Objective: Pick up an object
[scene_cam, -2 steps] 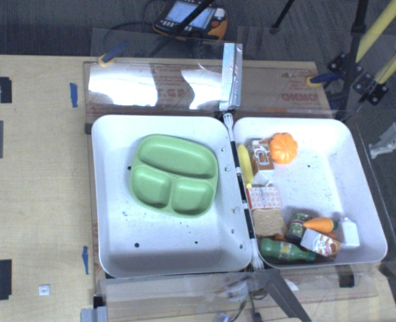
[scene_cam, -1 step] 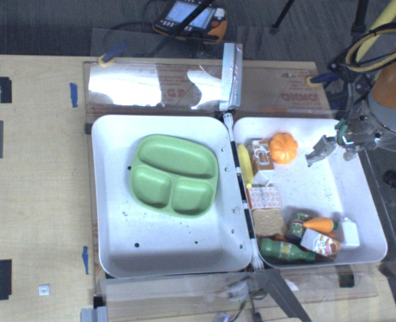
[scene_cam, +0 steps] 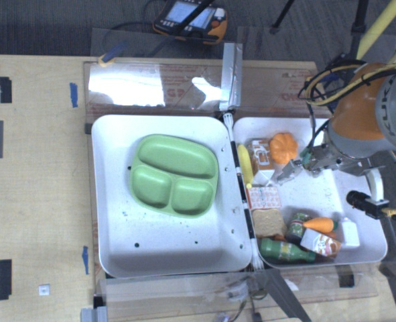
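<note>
Two smooth white bins sit side by side on the desk; the left bin bears a glossy green three-compartment tray. In the right bin, the gripper hangs beside a rounded orange pumpkin; its state is too blurred to tell.

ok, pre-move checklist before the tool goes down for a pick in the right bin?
1. Tool over the right bin: ok.
2. Target beneath it: cannot tell; nearest are the orange pumpkin-like toy and a small packet.
3. Tool carrying nothing: cannot tell.
4. Items spaced for a clean pick: not ok; green bottle, carrot and others are bunched along the near edge.
5. Green divided tray out of the way in the left bin: ok.
</note>
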Available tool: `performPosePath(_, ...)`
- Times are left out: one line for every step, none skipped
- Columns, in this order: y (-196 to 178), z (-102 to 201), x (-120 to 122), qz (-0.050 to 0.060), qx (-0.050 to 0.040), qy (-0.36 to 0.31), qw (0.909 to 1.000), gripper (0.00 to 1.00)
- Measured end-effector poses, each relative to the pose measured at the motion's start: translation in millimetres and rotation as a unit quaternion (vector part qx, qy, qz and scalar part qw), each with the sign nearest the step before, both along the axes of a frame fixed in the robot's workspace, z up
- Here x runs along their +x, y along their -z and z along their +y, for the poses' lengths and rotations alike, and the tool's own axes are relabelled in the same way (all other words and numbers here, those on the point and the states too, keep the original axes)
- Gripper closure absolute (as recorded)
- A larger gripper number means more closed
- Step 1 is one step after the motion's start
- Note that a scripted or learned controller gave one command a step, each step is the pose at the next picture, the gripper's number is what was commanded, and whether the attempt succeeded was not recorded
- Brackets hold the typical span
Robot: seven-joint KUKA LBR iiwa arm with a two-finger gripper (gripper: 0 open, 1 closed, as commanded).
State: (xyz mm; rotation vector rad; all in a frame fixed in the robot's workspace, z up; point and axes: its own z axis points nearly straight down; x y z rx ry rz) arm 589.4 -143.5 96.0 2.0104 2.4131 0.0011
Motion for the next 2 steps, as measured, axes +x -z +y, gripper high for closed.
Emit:
performPosePath(11, -11, 76, 0.001, 0.0001, -0.054, 0.9985, 0.00)
performPosePath(-116, -30, 51, -0.001, -0.0012, -0.084, 0.9965, 0.00)
